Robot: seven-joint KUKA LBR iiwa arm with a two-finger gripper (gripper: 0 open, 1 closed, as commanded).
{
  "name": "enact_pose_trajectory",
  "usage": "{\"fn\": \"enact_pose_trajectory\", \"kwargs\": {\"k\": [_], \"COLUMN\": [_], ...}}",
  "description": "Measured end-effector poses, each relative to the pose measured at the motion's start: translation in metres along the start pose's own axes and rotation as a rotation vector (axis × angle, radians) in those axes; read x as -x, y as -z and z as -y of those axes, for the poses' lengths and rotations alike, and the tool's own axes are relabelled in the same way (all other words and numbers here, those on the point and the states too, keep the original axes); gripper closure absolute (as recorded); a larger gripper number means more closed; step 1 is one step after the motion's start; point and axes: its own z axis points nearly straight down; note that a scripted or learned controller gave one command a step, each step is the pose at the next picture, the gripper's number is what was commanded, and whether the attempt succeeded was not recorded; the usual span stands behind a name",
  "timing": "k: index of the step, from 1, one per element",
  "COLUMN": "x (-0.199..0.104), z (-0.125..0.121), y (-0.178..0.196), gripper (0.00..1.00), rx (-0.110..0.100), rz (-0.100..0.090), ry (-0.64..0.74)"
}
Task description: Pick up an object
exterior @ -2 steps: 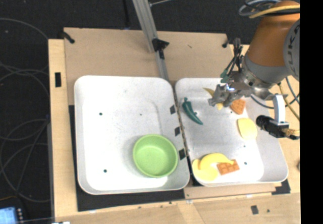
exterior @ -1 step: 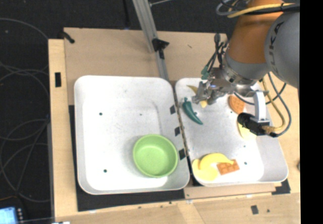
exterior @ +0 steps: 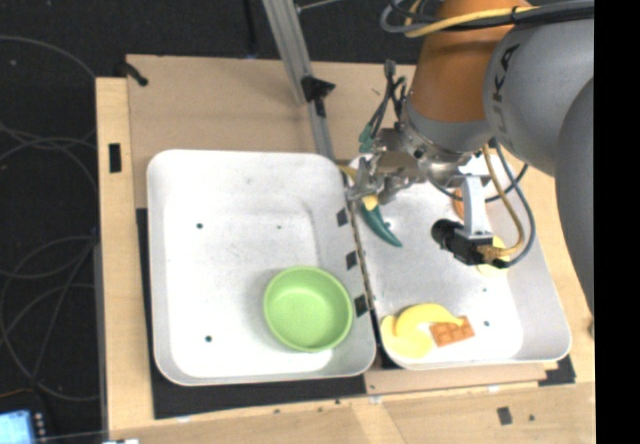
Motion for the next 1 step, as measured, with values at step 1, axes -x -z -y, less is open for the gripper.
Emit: {"fn": "enact_pose_trajectory", "kwargs": {"k": [1], "x": [-0.0539], "z": [-0.0145], "y": [-0.0174], "gripper": [1.00], "rx": [0.000], "rz": [0.002], "ry": [-0.002]}}
